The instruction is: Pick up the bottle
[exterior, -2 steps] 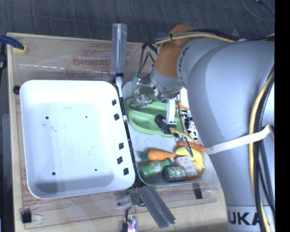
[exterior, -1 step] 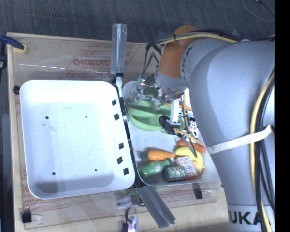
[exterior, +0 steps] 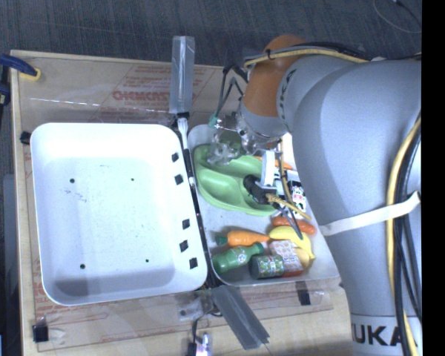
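Green plastic, glossy, by the look of it: green bottle, lying on its side at the near end of the right bin, close to the wall shared with the left bin. Sits just below the carrot and touches, or nearly touches, a labelled container on its right. Probably light and fairly stiff, yet round and smooth, so likely to roll or squirt out under an off-centre squeeze. Best taken across the body at mid-length, pinching the narrow width rather than end to end; little room on the side facing the labelled container, more on the side toward the bin wall. Hard to say whether full or empty, so weight stays a guess.

Gripper hangs at the far end of the same bin, above the pale green dish, well apart from the bottle. Opening of the gripper impossible to read: cables and glare muddle the tip. Nothing visibly held.

Much of the right bin is covered by the grey arm, along with the bin's right wall. Banana and small items beside it partly overlapped, too cluttered to name. Label on the container blurred. Bottle's cap end unclear, merging with its neighbour.
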